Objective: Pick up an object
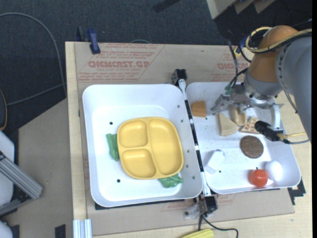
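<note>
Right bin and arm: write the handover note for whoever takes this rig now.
End effector: low in the right bin, over the pale wedge-shaped pieces; grip state cannot be read, nothing seen lifted.
Right bin also holds an orange-brown block, brown disc, red tomato-like item, white egg-like item and a white piece.
Left bin: yellow divided plate on green items.
Done: arm positioned. Left: secure and lift one object.

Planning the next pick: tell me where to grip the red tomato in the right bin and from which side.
Grip the tomato across its round middle, coming straight down from above. It sits low near the right bin's front wall, with the white egg close on its right, so close the gripper front to back.
</note>
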Robot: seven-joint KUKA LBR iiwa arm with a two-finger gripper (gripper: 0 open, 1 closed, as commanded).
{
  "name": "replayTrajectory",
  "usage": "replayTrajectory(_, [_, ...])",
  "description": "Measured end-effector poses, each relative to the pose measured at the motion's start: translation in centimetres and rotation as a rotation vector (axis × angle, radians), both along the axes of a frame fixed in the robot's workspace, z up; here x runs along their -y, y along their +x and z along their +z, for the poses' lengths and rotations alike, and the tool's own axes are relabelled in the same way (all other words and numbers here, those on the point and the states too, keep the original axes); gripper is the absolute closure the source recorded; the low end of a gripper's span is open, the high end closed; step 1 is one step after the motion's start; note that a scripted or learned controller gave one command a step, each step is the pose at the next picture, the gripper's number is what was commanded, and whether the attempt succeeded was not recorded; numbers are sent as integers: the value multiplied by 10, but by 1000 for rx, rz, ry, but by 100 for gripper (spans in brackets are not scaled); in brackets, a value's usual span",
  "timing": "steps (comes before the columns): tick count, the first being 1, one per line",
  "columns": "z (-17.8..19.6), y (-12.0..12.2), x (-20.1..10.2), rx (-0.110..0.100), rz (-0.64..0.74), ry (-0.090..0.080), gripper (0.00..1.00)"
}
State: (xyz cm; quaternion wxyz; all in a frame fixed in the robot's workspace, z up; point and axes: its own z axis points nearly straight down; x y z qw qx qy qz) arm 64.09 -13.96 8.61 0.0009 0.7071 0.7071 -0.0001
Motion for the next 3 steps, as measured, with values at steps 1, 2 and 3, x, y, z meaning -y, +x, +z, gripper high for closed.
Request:
replayTrajectory(1, [13, 2, 2, 8, 1, -6, 100])
replayTrajectory(2, [72, -72, -2, -2, -1, 2, 100])
replayTrajectory(3, [98, -103, -78, -3, 1, 4, 100])
